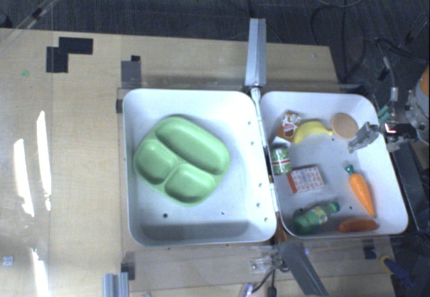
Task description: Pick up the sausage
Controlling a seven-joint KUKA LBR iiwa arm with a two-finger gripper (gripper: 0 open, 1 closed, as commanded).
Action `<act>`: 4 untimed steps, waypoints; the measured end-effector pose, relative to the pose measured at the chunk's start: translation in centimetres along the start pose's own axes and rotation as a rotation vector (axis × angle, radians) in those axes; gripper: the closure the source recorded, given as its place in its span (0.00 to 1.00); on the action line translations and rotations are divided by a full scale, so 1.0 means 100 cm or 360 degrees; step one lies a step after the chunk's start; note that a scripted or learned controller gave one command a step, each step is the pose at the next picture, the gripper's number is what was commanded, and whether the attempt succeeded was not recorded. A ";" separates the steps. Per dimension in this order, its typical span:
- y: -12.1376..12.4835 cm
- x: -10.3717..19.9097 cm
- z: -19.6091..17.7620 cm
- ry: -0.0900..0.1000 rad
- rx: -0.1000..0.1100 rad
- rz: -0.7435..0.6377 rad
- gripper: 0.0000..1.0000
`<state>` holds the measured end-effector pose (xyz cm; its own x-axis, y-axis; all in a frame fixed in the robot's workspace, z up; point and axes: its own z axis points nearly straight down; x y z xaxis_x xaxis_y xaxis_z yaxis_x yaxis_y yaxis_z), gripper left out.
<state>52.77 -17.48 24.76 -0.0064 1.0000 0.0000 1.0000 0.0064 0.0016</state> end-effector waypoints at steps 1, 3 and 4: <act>0.012 0.074 -0.118 -0.0001 -0.0007 0.0299 0.00; 0.130 0.253 -0.188 0.0001 -0.0007 0.0191 0.00; 0.143 0.295 -0.187 0.0001 -0.0004 0.0711 0.00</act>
<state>66.88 12.10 43.53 0.4263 0.9046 0.0019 0.9046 -0.4263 0.0038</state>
